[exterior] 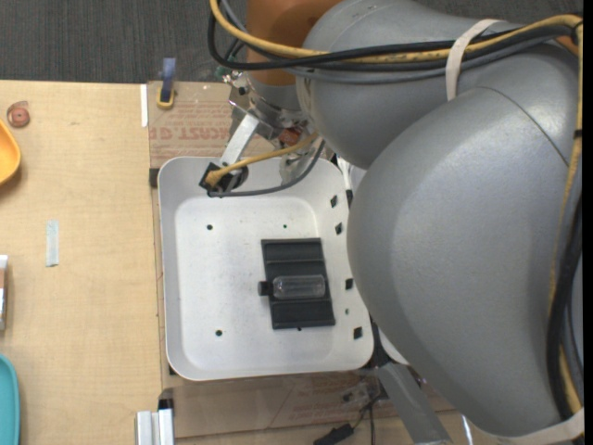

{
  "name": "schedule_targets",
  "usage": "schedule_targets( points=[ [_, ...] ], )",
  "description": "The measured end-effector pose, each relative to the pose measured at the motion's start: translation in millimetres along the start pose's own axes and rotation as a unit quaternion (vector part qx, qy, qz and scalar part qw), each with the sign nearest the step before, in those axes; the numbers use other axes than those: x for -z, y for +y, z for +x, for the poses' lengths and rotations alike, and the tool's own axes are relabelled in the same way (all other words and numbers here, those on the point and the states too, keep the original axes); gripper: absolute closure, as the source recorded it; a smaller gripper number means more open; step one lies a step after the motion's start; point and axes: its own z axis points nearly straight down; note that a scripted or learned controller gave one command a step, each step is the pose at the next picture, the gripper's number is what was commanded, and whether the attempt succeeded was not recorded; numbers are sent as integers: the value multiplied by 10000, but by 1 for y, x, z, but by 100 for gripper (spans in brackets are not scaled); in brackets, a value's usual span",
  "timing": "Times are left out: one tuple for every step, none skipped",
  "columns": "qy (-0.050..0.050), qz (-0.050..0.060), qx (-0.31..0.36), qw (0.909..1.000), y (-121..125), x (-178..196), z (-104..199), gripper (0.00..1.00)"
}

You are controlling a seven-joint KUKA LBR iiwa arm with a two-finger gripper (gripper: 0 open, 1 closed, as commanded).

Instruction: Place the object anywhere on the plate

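**Block flat in bin, gripper up at far rim**

We see the black block [292, 256] lying flat on the floor of the white bin [199, 276]. It is right of centre and nearer the near wall, its long side runs up-down the view, and it touches no wall. A clear piece [298, 288] sits across its middle.

The grey arm [445, 202] covers the right side of the view and overhangs the bin's right wall. The gripper [278, 137] is at the bin's far rim, mostly hidden under the wrist. We cannot tell whether it is open or closed. The block lies well apart from it, on the bin floor.

Left of the bin is a tan board [83, 248] with a small pink disc [17, 114] and a pale strip [52, 244] on it. An orange curved thing [6, 156] is cut by the left edge, and a teal one [6, 401] sits at the lower-left corner. We cannot tell what either is.

A blue clamp [168, 77] stands at the board's far corner. Printed cardboard [195, 123] lies under the bin's far side.
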Motion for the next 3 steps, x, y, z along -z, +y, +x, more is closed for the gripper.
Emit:
schedule_targets(
  points=[
    [1,1,3006,9537,-22,-50,-4,0],
    [10,-12,5792,8152,7,-152,19,0],
    [10,-13,5790,8153,8,-152,19,0]
  ],
)
